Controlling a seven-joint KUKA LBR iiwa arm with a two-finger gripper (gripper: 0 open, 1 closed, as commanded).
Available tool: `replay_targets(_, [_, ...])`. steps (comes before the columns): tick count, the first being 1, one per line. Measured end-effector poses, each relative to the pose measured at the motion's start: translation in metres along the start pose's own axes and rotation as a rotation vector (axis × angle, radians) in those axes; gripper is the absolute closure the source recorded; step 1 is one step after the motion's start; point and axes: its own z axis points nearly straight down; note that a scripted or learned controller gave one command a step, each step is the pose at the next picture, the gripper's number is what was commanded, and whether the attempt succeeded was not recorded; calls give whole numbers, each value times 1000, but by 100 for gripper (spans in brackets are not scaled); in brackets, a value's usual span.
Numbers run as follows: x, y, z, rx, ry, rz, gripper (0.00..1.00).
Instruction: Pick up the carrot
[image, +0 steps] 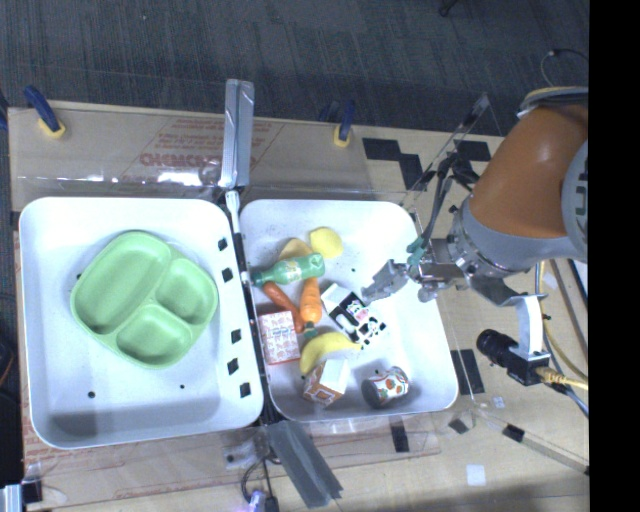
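The carrot (311, 301) lies in the right bin (420, 360), near its left side, standing roughly on end in the view with its thicker end toward the near side. A second, thinner orange piece (280, 296) lies just to its left, slanted. A green bottle (288, 271) lies across just beyond the carrot's far tip, and a banana (326, 348) curves just below its near end. To the left of the banana sits a red-and-white packet (279, 336); to the right of the carrot rests a black-and-white carton (357, 318). A lemon (325, 241) sits at the far side of the bin.

The gripper (383, 284) hangs over the right part of the same bin, to the right of the carrot and apart from it, just above the carton. Nothing sits between its fingers; whether they are apart or together I cannot tell.

The left bin (50, 400) holds a green divided plate (145, 298).
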Motion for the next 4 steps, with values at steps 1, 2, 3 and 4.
replay_targets(1, [57, 56, 90, 2, 0, 113, 0])
replay_targets(2, [63, 40, 90, 3, 1, 53, 0])
replay_targets(3, [45, 63, 189, 0, 0, -31, 0])
replay_targets(4, [45, 62, 180, 2, -2, -34, 100])
